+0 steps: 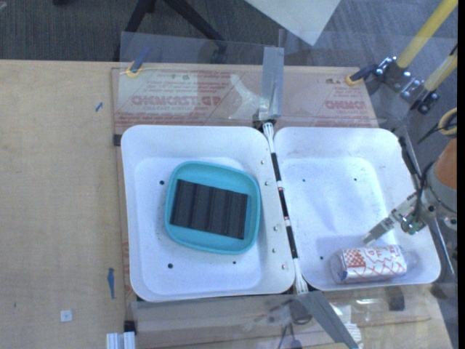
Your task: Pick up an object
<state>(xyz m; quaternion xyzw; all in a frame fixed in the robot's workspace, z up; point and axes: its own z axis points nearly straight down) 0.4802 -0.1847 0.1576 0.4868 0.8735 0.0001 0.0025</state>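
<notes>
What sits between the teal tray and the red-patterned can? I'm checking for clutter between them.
In the camera view, between the teal tray and the can runs the joined rims of the two bins, plus bare white bin floor.

The counter (51, 195) is a light wood surface spanning the left and centre of the view. Two shallow white bins rest on it side by side, their inner rims touching along a central seam. The left bin (138, 217) sits near the middle of the counter; the right bin (341, 144) sits just beside it, toward the right edge. A clear plastic sheet with red lettering (174, 97) lies flat on the counter behind the bins, its near edge tucked under their far rims. Small blue marks (110, 282) are visible on the bare wood left of the left bin.
</notes>
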